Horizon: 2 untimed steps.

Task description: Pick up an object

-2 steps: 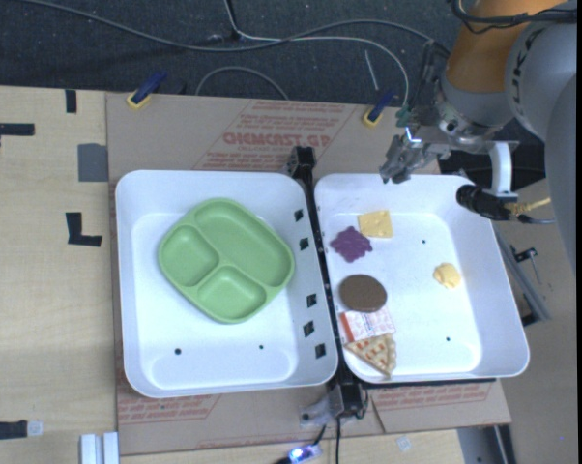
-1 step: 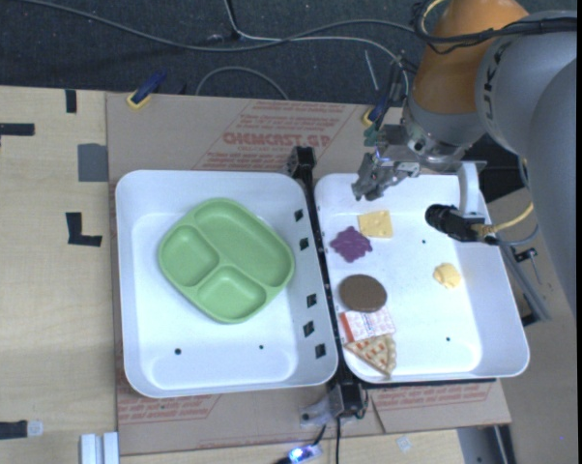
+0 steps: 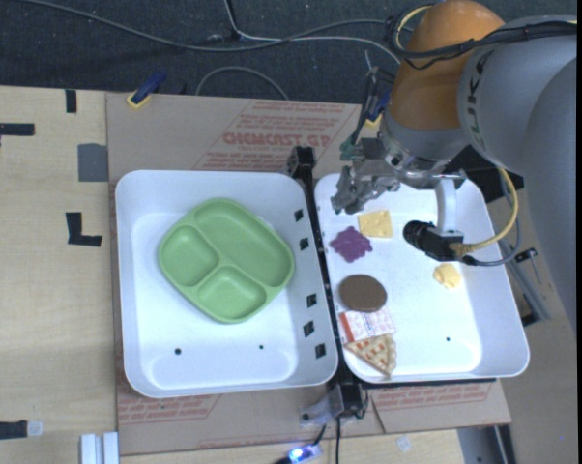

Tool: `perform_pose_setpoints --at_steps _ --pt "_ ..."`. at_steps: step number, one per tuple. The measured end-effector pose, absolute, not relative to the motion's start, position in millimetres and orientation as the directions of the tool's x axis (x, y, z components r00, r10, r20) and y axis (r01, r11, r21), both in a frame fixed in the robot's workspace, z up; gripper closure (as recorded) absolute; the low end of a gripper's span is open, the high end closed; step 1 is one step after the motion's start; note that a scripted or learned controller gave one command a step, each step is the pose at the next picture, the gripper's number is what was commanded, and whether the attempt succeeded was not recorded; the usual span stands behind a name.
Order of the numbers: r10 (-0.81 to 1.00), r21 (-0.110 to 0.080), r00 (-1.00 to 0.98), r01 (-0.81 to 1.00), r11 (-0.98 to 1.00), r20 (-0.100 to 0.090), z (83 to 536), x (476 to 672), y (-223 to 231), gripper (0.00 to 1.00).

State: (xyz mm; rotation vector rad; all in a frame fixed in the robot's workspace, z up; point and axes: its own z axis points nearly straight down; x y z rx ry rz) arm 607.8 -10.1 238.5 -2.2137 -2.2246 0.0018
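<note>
1. Camera view: the gripper (image 3: 352, 197) hangs over the far left part of the right bin (image 3: 484, 351); whether it is spread or pressed together cannot be told.
2. Just near it lie a yellow cheese slice (image 3: 375, 224) and a purple piece (image 3: 350, 245).
3. Nearer lie a brown disc (image 3: 363, 293) and a pizza slice (image 3: 371, 345).
4. The left bin (image 3: 141, 259) holds a green divided plate (image 3: 225, 259).

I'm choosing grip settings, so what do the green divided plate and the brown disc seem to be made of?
Green plate: probably molded plastic, with a smooth, slightly satin finish; its even color and rounded compartment ridges suggest that. Brown disc: likely plastic or rubber toy food, matte, with flat, uniform color and no glare. The view leaves its hardness unclear.
</note>
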Motion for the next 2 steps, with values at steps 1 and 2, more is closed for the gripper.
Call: perform_pose_setpoints --at_steps 1,2 --pt "1.000 -0.005 -0.004 1.000 0.004 0.001 225.0 573.1 27.7 1.00" --pt "1.000 -0.005 -0.006 1.000 0.006 0.001 229.5 536.2 70.3 1.00"
